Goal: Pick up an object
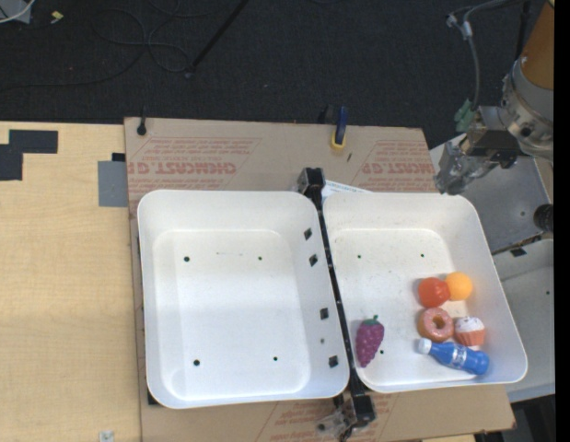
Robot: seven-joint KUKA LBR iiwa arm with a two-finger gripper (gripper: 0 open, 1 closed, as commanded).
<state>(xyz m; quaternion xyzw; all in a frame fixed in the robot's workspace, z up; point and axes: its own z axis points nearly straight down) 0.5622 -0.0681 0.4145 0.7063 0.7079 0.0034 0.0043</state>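
Cardboard sheet (229,159) under bins carries red printing, upside down, not readable. Arm at far right, gripper (453,171) hanging beyond right bin's (404,215) far right corner, nothing between fingers; open or closed: cannot tell. Toys clustered near right: grapes (368,339), donut (437,323), bottle (455,356).

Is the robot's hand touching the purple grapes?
Apart. The camera view shows the hand outside the right bin's upper right corner, while the purple grapes lie at its lower left by the divider, with bare white floor between them.
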